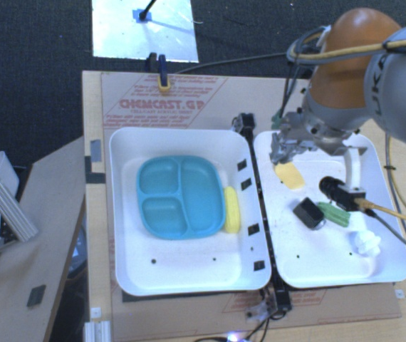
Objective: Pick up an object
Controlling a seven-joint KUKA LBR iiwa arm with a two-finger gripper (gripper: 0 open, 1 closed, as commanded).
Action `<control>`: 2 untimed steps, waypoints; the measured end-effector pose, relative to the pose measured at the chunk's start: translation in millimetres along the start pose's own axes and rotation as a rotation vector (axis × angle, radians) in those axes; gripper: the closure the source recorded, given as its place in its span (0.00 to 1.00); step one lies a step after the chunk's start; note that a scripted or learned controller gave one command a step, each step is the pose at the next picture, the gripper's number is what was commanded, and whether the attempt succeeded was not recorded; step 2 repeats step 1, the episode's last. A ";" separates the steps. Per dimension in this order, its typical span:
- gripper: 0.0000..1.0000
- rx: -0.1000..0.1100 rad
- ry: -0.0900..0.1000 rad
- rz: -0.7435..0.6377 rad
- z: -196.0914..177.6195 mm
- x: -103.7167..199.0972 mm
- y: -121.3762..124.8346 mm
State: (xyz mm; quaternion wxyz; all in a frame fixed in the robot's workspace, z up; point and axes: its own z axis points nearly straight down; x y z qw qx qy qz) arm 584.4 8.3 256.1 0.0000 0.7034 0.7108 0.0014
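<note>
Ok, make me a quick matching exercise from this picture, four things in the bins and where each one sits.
Things:
1. blue tray
2. yellow banana
3. yellow block
4. white crumpled piece

Places:
A. right bin, just under the tool
B. middle of the left bin
C. right bin, near its front right corner
D. left bin, against the tray's right edge

Pairs: 1-B, 2-D, 3-A, 4-C

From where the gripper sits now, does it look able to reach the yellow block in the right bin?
Probably yes. The gripper hangs just above the yellow block, and nothing lies between them; the black object sits farther off.
</note>
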 end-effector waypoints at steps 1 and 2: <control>1.00 0.000 -0.001 0.001 15.2 56.2 19.4; 1.00 0.000 -0.001 0.001 15.2 56.2 19.4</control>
